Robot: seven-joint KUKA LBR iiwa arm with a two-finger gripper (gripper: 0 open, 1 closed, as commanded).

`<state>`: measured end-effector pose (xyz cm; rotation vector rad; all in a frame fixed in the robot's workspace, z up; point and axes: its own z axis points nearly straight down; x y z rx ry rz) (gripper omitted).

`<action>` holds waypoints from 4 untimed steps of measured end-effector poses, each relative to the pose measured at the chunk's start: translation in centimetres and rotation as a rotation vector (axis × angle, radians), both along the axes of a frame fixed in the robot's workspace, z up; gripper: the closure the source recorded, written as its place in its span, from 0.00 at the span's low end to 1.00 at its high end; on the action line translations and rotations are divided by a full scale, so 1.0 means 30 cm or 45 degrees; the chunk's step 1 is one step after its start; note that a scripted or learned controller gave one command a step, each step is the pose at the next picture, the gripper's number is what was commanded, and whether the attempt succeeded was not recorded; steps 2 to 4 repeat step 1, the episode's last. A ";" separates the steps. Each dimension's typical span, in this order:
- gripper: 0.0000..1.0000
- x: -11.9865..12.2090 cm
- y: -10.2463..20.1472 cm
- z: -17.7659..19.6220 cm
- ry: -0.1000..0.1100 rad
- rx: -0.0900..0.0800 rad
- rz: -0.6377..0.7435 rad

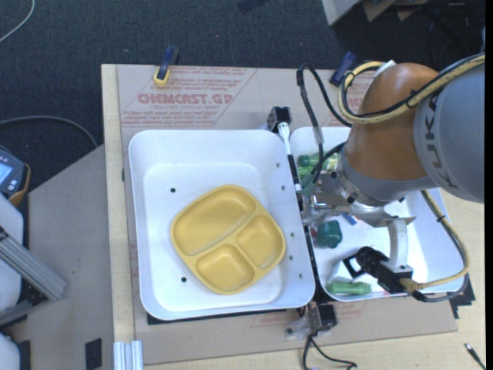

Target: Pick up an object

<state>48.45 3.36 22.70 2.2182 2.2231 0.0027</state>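
My gripper hangs low over the left side of the right bin, under the arm's orange band and close to the wall between the two bins. Just below it in the view lies a small dark teal object; whether the gripper touches it is hidden by the wrist. A green object lies at the bin's far left corner. Another light green one rests at the near edge. The arm hides much of this bin.
The left bin holds a yellow three-compartment plate near its middle. A cardboard sheet lies behind the bins, with clamps on its far edge. Cables run along the divider between the bins.
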 end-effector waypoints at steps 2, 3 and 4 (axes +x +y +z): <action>1.00 -0.007 -0.007 0.006 0.001 0.000 -0.002; 1.00 -0.007 -0.007 0.006 0.001 0.000 -0.002; 1.00 -0.007 -0.007 0.006 0.001 0.000 -0.002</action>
